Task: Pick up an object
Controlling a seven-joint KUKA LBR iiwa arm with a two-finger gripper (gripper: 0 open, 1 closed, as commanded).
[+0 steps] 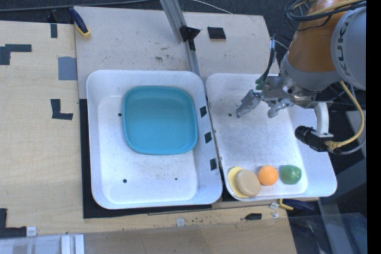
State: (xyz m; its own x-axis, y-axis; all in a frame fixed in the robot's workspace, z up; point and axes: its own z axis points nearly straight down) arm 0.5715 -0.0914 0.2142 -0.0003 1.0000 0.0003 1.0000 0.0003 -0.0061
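Note:
Along the near edge of the right bin (262, 140) lie three small objects: a tan and yellow round piece (245, 182), an orange ball (268, 175) and a green ball (290, 173). My gripper (259, 106) hangs over the far part of that bin, well above these objects and apart from them. Its two fingers (246, 105) are spread, with nothing between them. A blue square plate (159, 119) rests in the left bin (107, 146).
A slanted metal pole (172, 3) rises from behind the bins near their shared wall. Cables (339, 140) hang at the right beside the arm. A yellow and blue clamp (80, 22) lies at the bench's far left corner.

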